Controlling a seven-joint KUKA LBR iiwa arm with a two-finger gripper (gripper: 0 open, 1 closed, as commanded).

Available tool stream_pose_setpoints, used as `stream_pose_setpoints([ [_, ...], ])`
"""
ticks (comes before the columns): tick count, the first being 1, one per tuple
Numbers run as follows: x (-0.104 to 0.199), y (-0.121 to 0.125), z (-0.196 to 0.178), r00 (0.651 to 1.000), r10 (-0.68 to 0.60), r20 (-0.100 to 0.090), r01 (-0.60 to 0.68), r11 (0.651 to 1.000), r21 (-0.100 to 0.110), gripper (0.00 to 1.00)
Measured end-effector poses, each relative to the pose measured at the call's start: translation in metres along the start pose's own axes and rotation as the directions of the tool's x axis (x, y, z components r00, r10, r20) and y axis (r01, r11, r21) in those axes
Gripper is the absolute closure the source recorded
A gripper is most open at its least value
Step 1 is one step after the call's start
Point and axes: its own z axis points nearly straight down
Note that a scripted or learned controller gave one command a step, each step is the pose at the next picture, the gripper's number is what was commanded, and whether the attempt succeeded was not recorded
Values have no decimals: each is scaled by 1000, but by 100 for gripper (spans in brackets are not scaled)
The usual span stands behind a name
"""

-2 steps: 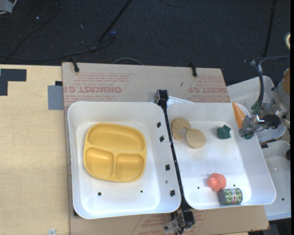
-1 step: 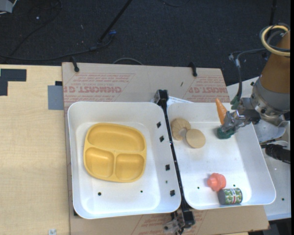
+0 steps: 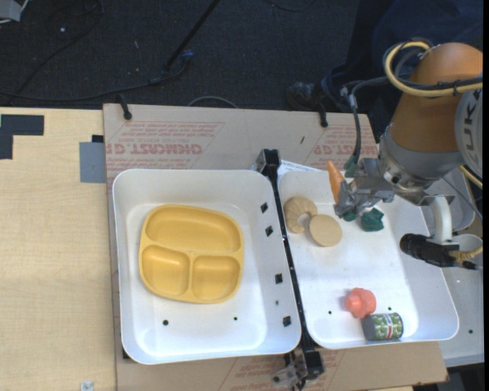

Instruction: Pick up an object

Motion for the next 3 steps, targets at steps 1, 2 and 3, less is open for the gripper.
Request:
stream_pose_setpoints([
  [1, 58, 22, 7, 1000, 0, 1, 0, 1000, -3, 100],
  [2, 115, 41, 10, 1000, -1, 1, 1, 1000, -3, 100],
  [3, 162, 55, 12, 1000, 0, 2, 0, 1000, -3, 100],
])
